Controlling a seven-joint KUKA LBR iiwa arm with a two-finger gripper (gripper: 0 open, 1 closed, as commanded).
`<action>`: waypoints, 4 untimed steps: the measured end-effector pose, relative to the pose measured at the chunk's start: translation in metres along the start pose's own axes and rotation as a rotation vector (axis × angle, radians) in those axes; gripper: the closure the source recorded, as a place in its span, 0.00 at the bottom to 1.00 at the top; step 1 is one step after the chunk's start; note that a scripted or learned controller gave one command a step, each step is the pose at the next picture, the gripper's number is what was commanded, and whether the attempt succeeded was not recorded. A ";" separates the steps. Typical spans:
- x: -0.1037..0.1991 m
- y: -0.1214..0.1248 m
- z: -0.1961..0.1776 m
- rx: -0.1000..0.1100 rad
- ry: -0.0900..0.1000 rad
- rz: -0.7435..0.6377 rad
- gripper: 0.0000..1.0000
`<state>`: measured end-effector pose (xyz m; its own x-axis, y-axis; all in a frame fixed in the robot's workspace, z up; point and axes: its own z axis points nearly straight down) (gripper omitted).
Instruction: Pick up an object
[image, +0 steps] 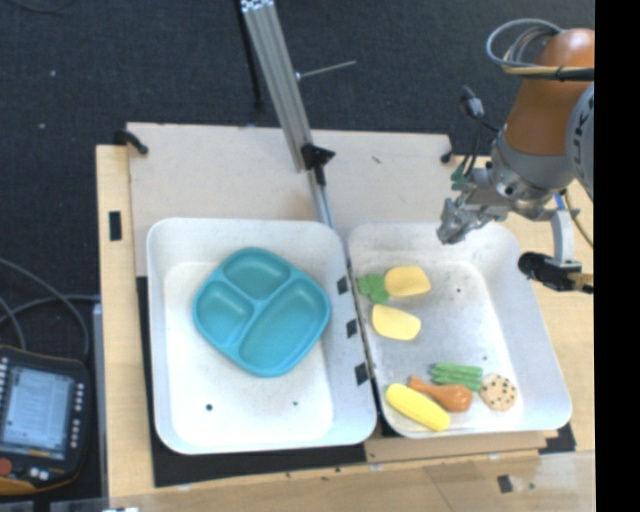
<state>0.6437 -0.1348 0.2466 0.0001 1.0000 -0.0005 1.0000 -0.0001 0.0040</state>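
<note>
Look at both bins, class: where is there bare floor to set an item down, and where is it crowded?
Left bin: bare strip along the near edge, below the blue plate. Right bin: bare floor right of the two yellow pieces. Crowded: near edge, where banana, carrot, green beans and cookie cluster.

arm (545, 90) cut off at right; handheld screen (35, 405) cropped at left.

the pale wooden bench (230, 175) carries two shallow white bins side by side, touching along their inner edges. the left bin (180, 420) sits nearer the bench's left edge, the right bin (530, 330) toward its right.
</note>
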 end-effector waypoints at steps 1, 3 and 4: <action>0.053 -0.012 0.010 0.005 0.001 -0.006 1.00; 0.163 -0.029 -0.010 0.004 0.003 -0.008 1.00; 0.221 -0.042 0.003 0.005 0.001 -0.008 1.00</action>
